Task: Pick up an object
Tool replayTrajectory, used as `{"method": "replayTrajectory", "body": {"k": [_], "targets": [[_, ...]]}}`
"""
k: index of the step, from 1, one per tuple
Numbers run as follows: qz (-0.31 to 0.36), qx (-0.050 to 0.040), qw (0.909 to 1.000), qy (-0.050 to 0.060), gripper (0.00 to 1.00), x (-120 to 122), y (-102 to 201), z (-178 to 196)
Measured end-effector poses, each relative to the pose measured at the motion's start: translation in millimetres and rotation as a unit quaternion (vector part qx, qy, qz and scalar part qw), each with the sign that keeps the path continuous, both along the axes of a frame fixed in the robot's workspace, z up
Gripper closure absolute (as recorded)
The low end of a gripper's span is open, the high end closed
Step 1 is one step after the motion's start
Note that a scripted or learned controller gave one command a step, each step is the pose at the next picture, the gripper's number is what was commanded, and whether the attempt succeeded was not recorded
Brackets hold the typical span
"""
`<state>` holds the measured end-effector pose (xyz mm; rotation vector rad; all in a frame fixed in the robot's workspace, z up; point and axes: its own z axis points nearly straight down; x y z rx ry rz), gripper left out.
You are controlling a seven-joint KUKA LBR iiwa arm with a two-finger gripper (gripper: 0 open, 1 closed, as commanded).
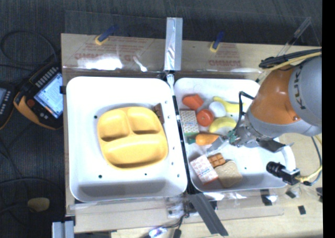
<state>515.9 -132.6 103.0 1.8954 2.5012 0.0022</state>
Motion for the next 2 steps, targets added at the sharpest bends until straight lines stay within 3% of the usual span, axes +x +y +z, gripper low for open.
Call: {"method": "replayTrajectory", "body": {"k": [1,2], "targets": [[-0.116,-0.0004,0.9932,-0.002,0.0,80.7,12.8,-14.0],[-0.116,-0.0015,0.9933,-0.004,1.0,81.7,12.7,-3.5]]}}
